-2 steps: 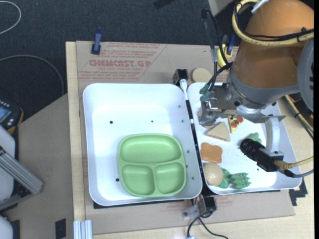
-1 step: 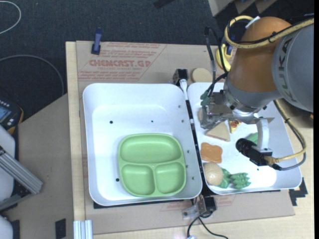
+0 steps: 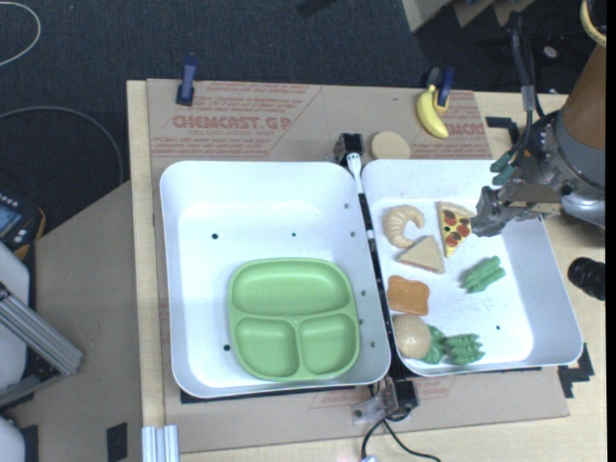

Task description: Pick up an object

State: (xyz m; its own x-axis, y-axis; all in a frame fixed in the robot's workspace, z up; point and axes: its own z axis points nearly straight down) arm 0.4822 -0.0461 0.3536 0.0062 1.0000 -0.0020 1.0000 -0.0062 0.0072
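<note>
Gripper (image 3: 484, 221) hovers just right of the pizza slice (image 3: 452, 227); I cannot tell its state. Croissant (image 3: 403, 223) lies left of that slice.

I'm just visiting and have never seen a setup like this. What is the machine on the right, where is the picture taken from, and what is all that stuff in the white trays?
One camera looks down on a bench at a slant. The machine reaching in from the right is a robot arm; its gripper, a two-finger hand, hangs over the right bin, close to the pizza slice. I can't tell whether its fingers are open, and nothing is seen held.

The two white bins sit side by side. The left bin holds a green divided plate. The right one holds toy food: a croissant, the pizza slice, a tan wedge, an orange piece like toast, a pale round piece and two green vegetables.

Behind the bins, on the bench, lie a banana and a tan disc.

The arm's job is to pick up one object.
</note>
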